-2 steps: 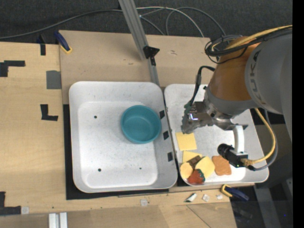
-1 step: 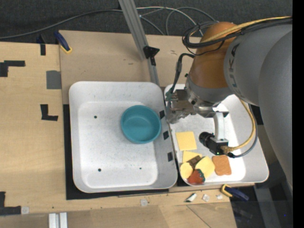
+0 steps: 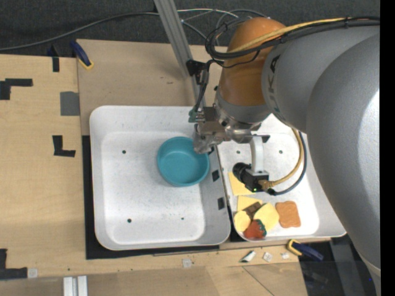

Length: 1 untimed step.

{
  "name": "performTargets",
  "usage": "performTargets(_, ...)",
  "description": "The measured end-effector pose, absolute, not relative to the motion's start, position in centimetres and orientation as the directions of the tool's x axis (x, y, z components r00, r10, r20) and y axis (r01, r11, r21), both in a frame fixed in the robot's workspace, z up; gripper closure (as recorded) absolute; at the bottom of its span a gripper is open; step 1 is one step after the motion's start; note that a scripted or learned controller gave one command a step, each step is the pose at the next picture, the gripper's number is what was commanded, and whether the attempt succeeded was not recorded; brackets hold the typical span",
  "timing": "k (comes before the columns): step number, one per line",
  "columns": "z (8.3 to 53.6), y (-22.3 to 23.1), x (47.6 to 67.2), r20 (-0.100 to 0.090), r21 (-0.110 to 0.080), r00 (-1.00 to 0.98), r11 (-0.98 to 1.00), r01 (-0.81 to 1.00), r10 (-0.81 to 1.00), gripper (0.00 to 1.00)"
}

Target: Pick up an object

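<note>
The arm [image 3: 321,103] reaches in from the right, and its gripper [image 3: 202,142] hangs over the seam between the two bins, at the right rim of the blue bowl [image 3: 181,161]. The bowl sits upright in the left bin [image 3: 117,184], toward that bin's right side, and it appears to rest on the floor of the bin rather than hang in the air. The gripper's tip meets or overlaps the bowl's right edge, but the wrist hides the fingers, so I cannot tell whether they are apart, together or clamped on the rim. In the right bin [image 3: 308,224], at its near end, lie a few small pieces: a yellow block [image 3: 266,214], an orange piece [image 3: 287,214] just right of it, a red piece [image 3: 254,230] at the near edge and a dark bit among them; all are well clear of the gripper. As for the task, the approach looks done if the bowl is the target: the gripper is at the bowl. A sure grasp is not shown, and no lift has begun, so closing on the rim and raising the bowl clear of the bin seem to be what is left.
</note>
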State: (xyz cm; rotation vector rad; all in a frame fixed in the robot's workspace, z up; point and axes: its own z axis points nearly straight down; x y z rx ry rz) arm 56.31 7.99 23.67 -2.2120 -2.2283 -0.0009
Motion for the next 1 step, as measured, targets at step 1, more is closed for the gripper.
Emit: performTargets(1, 23.37, 10.01, 59.30, 0.000, 0.000, -0.003, 0.003, 1.000, 1.000, 1.00)
